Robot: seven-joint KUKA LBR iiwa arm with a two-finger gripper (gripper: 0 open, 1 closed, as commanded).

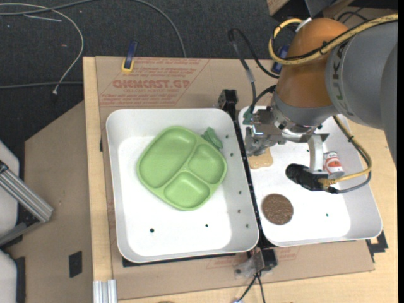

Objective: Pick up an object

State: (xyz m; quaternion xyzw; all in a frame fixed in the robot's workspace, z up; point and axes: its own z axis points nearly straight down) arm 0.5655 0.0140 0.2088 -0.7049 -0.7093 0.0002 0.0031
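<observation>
Camera view, from above: end effector [262, 139] lowered at the upper left of the right bin [360, 223], just over a tan cracker-shaped piece [261, 161], likely lined up for a grab. Impossible to tell its state, or whether anything was gripped. Brown round disc [278, 208] seen lower in that bin; green divided plate [182, 167] centred in the left bin [120, 169], apparently not targeted.

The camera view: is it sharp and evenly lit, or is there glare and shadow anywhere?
Camera view: mostly sharp; the white bins look bright, nearly washed out; the green plate casts a soft shadow; the arm is big and slightly soft; the surrounding floor is dark.
</observation>
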